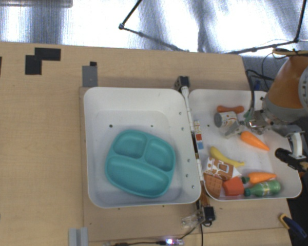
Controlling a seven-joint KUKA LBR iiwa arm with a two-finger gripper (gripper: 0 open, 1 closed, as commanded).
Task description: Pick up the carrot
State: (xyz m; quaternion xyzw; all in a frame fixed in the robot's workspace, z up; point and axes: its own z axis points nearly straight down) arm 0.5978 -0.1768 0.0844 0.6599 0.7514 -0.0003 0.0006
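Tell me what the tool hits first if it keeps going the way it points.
Probably the carrot: the tool points down into the right bin, with the carrot just beside its tip. Depth is unclear, so it could meet the bin floor instead.

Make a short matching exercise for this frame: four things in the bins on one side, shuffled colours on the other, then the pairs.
Things:
1. divided plate in the left bin
2. banana
3. bottle at the right bin's near edge
4. block beside the bottle

Colours:
A. yellow
B. red
C. teal
D. green

Pairs: 1-C, 2-A, 3-D, 4-B
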